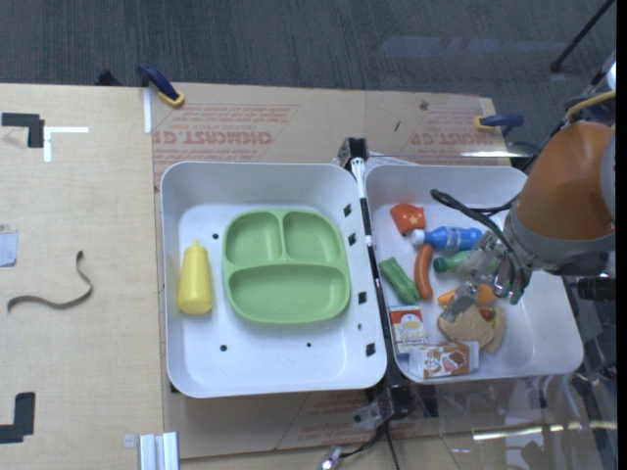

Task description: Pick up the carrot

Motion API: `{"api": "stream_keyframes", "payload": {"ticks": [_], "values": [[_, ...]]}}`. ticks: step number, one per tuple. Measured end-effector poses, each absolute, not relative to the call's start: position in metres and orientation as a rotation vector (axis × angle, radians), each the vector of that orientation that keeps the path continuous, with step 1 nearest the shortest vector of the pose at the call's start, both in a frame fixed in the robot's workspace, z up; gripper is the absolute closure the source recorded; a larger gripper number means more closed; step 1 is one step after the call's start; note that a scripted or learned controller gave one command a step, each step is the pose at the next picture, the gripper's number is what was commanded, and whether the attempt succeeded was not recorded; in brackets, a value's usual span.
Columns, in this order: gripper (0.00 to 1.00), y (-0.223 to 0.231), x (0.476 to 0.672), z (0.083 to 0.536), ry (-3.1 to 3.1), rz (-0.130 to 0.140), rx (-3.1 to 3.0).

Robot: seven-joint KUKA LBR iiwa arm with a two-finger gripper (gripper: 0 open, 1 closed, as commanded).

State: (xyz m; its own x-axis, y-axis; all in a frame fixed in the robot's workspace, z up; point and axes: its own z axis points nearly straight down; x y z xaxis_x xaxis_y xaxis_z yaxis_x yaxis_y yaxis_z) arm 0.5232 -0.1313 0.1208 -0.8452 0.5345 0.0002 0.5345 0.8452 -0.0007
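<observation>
Two bins (176, 360) are sitting under my camera, and I'm working in the right one. The gripper (472, 295) is hanging low over the clutter at about 3 o'clock of that bin, right above the cookie (480, 329). The carrot (447, 297) is peeking out orange, just at 9 o'clock of the fingertips, beside the sausage (423, 270). I'm not seeing it between the fingers, and whether they're parted or closed I cannot tell. I'm judging the pick not yet done: grasping and lifting are both remaining.

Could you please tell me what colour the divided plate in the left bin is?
Light green; the plate shows plainly in the camera view.
</observation>
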Motion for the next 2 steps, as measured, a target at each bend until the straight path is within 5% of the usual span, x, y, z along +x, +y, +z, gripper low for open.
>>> {"api": "stream_keyframes", "payload": {"ticks": [1, 2], "values": [[0.0, -0.133, 0.495, 0.093, -3.009, 0.0, -0.926], [0.0, -0.094, 0.495, 0.091, -2.742, 0.002, -1.533]]}}
